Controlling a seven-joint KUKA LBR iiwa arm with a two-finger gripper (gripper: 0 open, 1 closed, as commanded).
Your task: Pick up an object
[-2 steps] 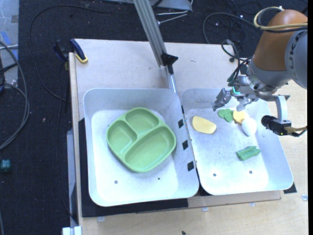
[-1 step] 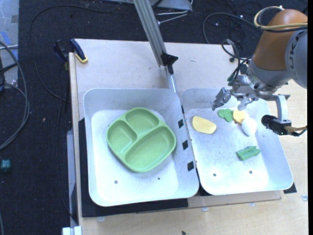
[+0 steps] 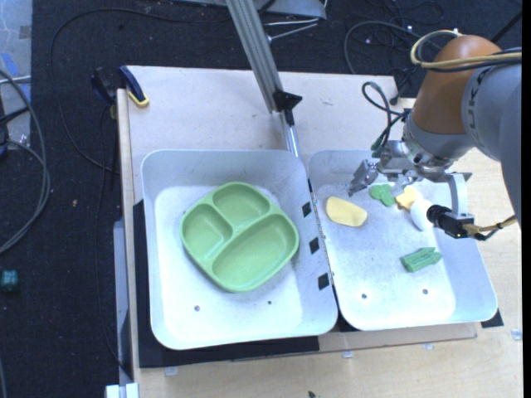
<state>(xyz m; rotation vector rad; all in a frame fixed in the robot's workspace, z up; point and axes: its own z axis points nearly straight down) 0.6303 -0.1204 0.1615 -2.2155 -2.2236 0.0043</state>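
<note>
Camera view is showing my end effector (image 3: 362, 179) hanging low over the far part of the right bin (image 3: 390, 293), close to its far rim. I am seeing nothing held in it, and I cannot tell how wide it is set, since at this slant the tip is reading as a tangle of metal.

I am judging this as the approach step: I am hovering above the things and not yet closing on one.

A small green bit (image 3: 382, 194) is lying just beside the tip, with a small yellow bit (image 3: 406, 199) right next to it. A yellow lump (image 3: 346, 212) is sitting a little nearer the camera, near the bin's left wall and clear of the others. A green block (image 3: 421, 259) is lying well apart, toward the bin's middle. In the left bin (image 3: 166, 305) a green plate (image 3: 241, 235) is resting; it looks too broad to be a likely target.

For the next move I am favouring the lump. I would be centring over it, dropping straight down, then closing. The two small bits are crowding each other and may slip.

My wrist is tilting down and toward the view's left. The orange band is sitting above it, and my grey forearm is reaching in over the tabletop (image 3: 207, 106) from the view's right.
</note>
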